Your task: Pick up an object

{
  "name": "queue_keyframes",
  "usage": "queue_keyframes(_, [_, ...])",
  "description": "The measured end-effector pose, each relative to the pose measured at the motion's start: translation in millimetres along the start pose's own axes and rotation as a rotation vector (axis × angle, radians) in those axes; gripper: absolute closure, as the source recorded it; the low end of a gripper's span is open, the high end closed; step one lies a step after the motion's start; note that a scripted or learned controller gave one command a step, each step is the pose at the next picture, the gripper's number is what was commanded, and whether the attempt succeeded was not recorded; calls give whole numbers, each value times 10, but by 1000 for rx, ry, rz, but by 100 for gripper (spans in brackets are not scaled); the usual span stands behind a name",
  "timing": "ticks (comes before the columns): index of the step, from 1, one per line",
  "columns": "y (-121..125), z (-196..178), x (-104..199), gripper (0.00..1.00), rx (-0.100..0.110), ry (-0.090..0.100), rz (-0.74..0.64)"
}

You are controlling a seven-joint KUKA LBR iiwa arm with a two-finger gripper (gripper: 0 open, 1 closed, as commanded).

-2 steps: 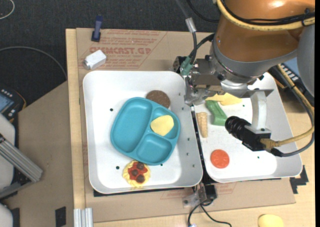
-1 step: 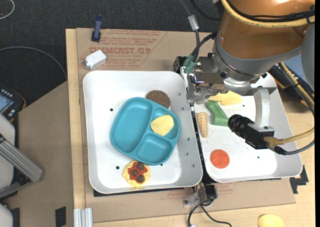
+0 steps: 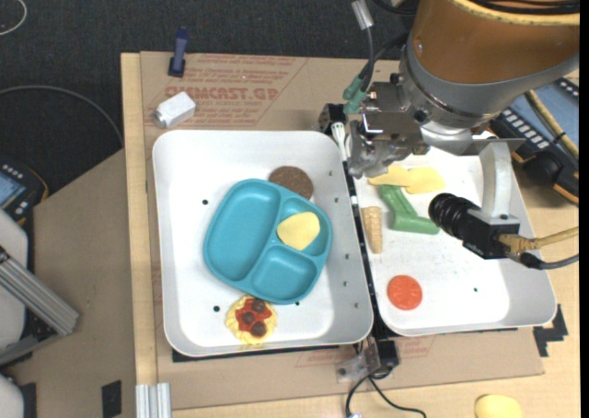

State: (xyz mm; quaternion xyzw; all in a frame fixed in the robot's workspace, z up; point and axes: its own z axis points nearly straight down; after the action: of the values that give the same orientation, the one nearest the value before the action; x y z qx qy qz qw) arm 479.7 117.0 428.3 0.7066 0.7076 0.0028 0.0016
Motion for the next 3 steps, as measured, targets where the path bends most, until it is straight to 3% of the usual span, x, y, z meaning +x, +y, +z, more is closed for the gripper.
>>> queue_keyframes(1, [4,-87,3,100,0,-1,0])
queue_keyframes(2, [220,1008,-468,100,18,-6,7])
queue_keyframes(3, [44,680,444,100,4,2,-9])
